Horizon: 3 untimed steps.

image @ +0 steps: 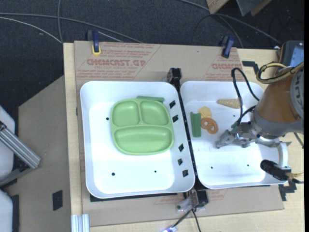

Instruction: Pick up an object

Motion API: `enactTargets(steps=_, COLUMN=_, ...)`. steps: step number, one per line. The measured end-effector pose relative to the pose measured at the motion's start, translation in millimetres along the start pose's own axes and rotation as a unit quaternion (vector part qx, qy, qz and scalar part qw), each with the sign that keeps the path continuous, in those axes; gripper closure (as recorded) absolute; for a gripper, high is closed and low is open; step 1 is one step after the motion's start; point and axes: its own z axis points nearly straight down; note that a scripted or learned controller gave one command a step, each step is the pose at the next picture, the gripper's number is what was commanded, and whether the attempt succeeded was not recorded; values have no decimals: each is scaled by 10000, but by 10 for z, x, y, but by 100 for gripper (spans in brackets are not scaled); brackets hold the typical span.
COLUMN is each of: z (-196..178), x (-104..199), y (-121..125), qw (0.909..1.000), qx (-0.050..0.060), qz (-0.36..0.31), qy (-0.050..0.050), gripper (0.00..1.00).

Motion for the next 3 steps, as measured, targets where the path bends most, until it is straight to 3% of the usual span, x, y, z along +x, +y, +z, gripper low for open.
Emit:
enactTargets(steps=1, z=-134, x=-4, y=12, qw=10000, qx=-27, qz=4, qy=-5, gripper=100)
enactTargets(steps=3, z=-1171, x=31, y=200, qw=10000, qx=-63, qz=-12, qy=-22, gripper=100)
